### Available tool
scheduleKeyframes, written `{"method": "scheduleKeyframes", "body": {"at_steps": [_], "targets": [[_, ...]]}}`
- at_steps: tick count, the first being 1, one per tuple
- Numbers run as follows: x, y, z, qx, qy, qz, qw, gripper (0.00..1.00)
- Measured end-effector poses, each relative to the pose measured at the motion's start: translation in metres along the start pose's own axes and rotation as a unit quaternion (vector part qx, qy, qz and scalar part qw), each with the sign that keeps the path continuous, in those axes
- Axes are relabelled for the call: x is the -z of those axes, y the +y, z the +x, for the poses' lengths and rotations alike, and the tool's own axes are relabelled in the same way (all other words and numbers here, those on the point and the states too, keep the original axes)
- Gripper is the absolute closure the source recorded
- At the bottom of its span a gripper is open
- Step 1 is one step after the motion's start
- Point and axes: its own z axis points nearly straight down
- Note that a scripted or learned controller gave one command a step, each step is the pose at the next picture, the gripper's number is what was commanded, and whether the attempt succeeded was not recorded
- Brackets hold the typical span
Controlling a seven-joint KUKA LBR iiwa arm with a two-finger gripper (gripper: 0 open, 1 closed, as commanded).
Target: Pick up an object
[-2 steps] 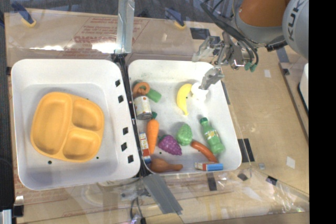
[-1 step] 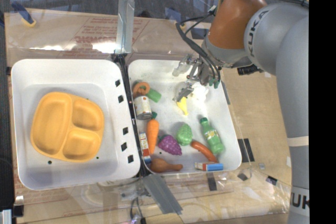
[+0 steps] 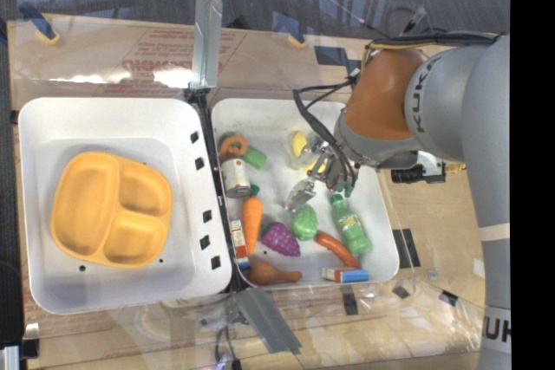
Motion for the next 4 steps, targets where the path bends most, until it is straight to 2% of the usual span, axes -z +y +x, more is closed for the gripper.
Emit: {"method": "scheduleKeyframes", "body": {"at_steps": [1,2,3,4], "targets": [[-0.002,0.022,0.047,0.067,0.001,0.0,0.9977,0.0],[0.009,0.023,0.045,0.071,-0.001,0.0,0.9975,1.0],[0.141,0.082,0.086,0.034,-0.005,-0.002,0.9994,1.0],[0.219,0.031,0.019,0.128,-0.003,0.001,0.9918,1.0]]}}
